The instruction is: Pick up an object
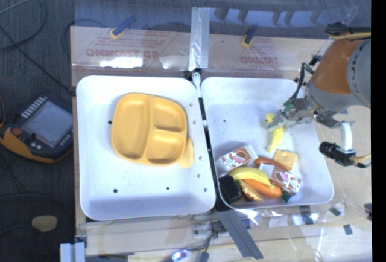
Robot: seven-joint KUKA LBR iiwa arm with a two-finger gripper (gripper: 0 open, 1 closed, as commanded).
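**Gripper low over the toy pile, nothing yet lifted**

The gripper (288,115) is seen low inside the right bin (241,89), at the end of the grey arm (344,73) with its orange band. Whether it is apart or together cannot be told from this view, and nothing can be made out clamped in it.

A small yellow piece (275,137) lies just below and slightly left of the gripper, close enough that contact cannot be ruled out. Further below, a heap of toy food is gathered in the bin's near corner: a banana (248,176), a carrot (265,189) and a few small packets (235,158).

Well to the left, a yellow divided tray (151,128) rests in the left bin (90,152).

The pick is judged to be unfinished: an approach has been made, while a secure grasp and a lift remain to be done.
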